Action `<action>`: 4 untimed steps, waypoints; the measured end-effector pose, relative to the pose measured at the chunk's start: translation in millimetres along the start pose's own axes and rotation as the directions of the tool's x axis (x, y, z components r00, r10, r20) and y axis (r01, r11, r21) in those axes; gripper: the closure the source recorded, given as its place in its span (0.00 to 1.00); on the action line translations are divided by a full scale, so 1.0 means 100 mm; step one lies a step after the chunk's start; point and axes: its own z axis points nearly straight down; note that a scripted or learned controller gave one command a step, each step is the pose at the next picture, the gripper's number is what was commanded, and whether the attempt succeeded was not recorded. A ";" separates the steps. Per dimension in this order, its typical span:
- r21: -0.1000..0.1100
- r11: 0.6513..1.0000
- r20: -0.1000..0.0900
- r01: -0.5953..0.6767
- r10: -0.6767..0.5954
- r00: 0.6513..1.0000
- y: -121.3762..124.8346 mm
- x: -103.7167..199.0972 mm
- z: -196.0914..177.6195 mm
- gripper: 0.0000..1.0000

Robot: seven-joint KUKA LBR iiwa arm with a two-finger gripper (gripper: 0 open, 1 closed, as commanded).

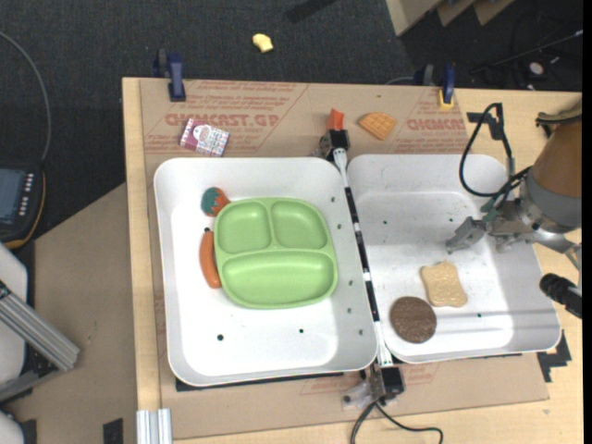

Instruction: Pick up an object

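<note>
- Fingers: state cannot be told; the gripper (465,237) is seen as a grey metal tip low over the right bin (407,192), nothing visibly between its parts.
- Arm (564,178): enters from the right edge, orange band above the wrist, black cable looping beside it.
- Right bin, contents: tan cracker (444,285) near the middle, just below and left of the gripper, apart from it; brown round cookie (413,319) at the front, touching or just beside the cracker's lower left corner.
- Left bin (185,340), contents: green tray (276,252) with three compartments; orange carrot (210,259) lying along the tray's left side; small teal and red item (214,200) at the tray's upper left corner.
- Bench (268,109), behind the bins: pink packet (204,137) at left; orange waffle piece (376,125) near the middle; blue clamps (172,72) on the back edge.
- Floor beyond the bench: small yellow item (263,42).
</note>
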 end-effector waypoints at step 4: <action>0.008 1.000 -0.007 0.005 -0.005 1.000 -0.22 0.49 0.18 0.00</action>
